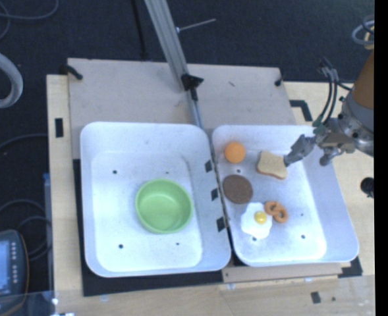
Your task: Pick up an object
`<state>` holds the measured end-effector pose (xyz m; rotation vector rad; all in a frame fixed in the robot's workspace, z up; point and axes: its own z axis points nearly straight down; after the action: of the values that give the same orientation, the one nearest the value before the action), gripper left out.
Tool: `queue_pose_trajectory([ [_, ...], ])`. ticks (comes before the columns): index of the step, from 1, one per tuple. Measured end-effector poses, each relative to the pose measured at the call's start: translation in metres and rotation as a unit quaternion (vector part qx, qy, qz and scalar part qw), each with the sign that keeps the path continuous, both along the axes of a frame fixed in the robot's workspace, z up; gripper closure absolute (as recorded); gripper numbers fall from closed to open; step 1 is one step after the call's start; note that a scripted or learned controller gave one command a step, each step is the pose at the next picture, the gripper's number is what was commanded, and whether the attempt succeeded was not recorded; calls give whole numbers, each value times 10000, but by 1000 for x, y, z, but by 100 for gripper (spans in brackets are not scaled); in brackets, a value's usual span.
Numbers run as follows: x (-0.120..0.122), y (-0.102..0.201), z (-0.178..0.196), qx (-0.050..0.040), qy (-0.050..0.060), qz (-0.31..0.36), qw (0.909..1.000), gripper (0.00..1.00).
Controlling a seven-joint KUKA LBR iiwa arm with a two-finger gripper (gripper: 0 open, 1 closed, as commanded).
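You look down on a right-hand shallow white bin [325,242] stocked with toy food. Take the flat brown disc like a cookie [237,189] as your landmark. Nearest the camera, just below and right of the disc, lie a white fried egg with a yellow yolk [255,220] and, beside it, a small orange-brown pretzel [277,211]. Left of the disc, in the other white bin [95,143], sits a pale green plastic bowl [163,205]. Beyond the disc rests a small orange ball [234,153], and up and right of the disc a tan slice of toy bread [271,164], the likeliest target. It looks light, stiff and flat, probably best pinched across its thin edges. The grey two-finger gripper [312,150] hangs further right of the disc, one finger reaching the bread's right edge; its fingers appear spread, with nothing between them.
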<state>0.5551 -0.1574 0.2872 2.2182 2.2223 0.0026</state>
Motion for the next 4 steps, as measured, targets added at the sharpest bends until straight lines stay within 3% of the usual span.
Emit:
queue_pose_trajectory([
  [3,6,-1,-172,-3,29,-24,10000,0],
  [4,7,-2,-158,-4,-9,-46,10000,100],
])
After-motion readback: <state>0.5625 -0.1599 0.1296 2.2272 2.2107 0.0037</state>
